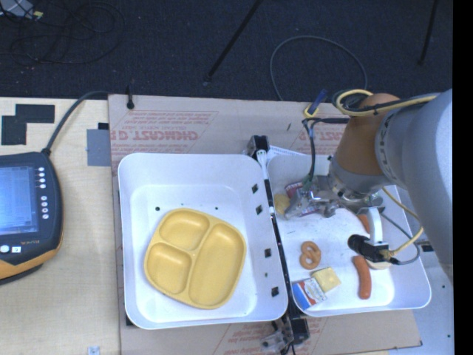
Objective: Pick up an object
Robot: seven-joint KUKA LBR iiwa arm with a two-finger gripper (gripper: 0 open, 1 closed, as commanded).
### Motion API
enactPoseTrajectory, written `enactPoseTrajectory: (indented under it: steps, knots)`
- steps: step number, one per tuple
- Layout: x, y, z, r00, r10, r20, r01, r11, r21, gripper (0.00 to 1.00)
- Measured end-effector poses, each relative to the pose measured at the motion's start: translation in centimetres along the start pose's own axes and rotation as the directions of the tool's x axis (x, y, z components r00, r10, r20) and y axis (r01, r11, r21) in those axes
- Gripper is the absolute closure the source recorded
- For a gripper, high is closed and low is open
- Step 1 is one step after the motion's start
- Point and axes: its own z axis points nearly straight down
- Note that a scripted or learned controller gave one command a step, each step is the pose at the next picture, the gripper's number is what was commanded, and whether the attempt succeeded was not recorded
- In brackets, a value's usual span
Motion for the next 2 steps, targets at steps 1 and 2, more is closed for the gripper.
enactPoseTrajectory:
  steps: [1, 2]
  knots:
    - [1.47, 3.53, 0.07, 1.0, 0.0, -0.001, 0.0, 1.0, 0.004, 0.0]
    - [1.44, 3.39, -0.88, 1.0, -0.003, -0.001, 0.003, 1.0, 0.008, 1.0]
